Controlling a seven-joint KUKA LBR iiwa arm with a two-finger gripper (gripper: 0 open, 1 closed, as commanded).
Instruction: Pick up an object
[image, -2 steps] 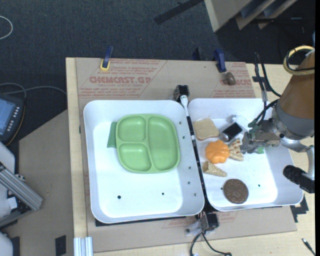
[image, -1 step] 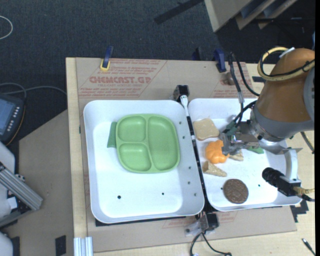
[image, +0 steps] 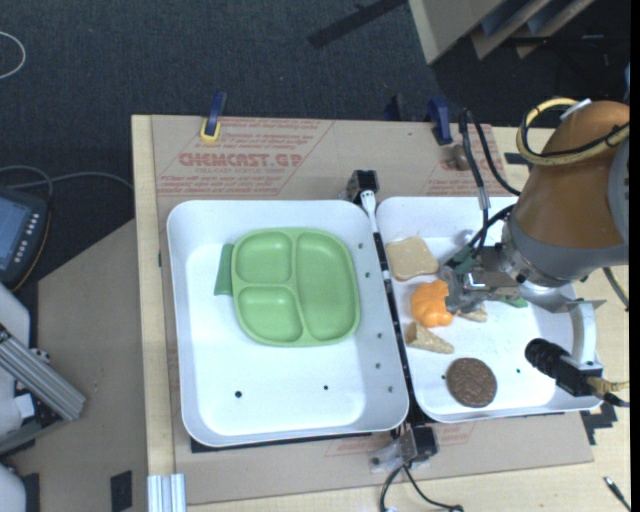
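Camera view, looking down at a slant: we see two shallow white bins side by side on a cardboard-covered bench, the left bin (image: 190, 330) and the right bin (image: 520, 385).

In the left bin we count one thing, a green plate (image: 296, 286) divided into three compartments, lying flat toward the back of the bin. A darker green edge shows just past its left side; we cannot tell what that is.

In the right bin we count four loose things on the side nearest the divider. One tan bread slice (image: 411, 257) lies furthest back. One orange toy (image: 431, 304), rounded and pepper-like, sits just in front of it. One pale wedge (image: 432, 342) lies just in front of the orange toy, close to or touching it. One brown round cookie (image: 470, 381) lies nearest the front, apart from the wedge.

One grey arm (image: 575, 205) with an orange band reaches in from the right, over the right bin. Its gripper (image: 466, 292) is down beside the orange toy, against that toy's right side. We cannot tell how the gripper is set, since dark hardware and cables crowd the spot, and we see nothing clearly caught in it. A small pale scrap (image: 474, 315) shows just below it.

Two blue clamps (image: 213, 113) (image: 439, 118) grip the back edge of the cardboard, one to the left and one to the right.
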